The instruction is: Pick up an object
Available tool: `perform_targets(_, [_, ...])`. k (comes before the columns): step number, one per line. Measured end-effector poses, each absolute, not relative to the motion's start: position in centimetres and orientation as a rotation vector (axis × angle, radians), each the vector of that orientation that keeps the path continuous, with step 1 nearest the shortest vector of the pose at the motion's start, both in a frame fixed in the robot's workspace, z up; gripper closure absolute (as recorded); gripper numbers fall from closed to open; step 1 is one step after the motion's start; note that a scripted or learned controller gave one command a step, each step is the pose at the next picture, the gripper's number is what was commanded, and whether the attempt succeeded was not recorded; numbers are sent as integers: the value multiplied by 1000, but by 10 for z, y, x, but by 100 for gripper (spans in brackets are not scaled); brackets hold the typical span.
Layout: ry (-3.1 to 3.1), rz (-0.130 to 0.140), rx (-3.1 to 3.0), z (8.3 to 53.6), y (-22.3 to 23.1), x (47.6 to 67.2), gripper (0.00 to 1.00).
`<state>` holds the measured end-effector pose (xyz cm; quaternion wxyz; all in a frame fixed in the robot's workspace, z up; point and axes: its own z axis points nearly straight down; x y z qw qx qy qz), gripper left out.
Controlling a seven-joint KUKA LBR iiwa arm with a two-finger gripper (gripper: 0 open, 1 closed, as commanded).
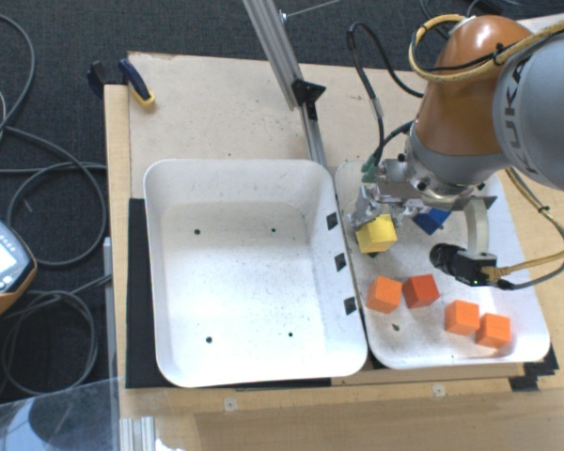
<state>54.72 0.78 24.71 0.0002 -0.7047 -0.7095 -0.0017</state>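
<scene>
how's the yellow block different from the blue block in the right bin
The yellow block shows almost whole just under the gripper; the blue block is mostly hidden behind the arm's wrist, only a corner showing. The yellow block sits near the right bin's left wall; the blue block lies further toward the bin's middle. Their colours differ. Both are in the right bin.

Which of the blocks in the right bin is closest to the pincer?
The yellow block. It sits directly under the pincer near the bin's left wall, while the four orange blocks lie further toward the bin's front edge.
</scene>
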Motion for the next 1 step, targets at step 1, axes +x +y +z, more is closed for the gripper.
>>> perform_targets(1, [-2225, 2, -2212, 236, 56, 548, 100])
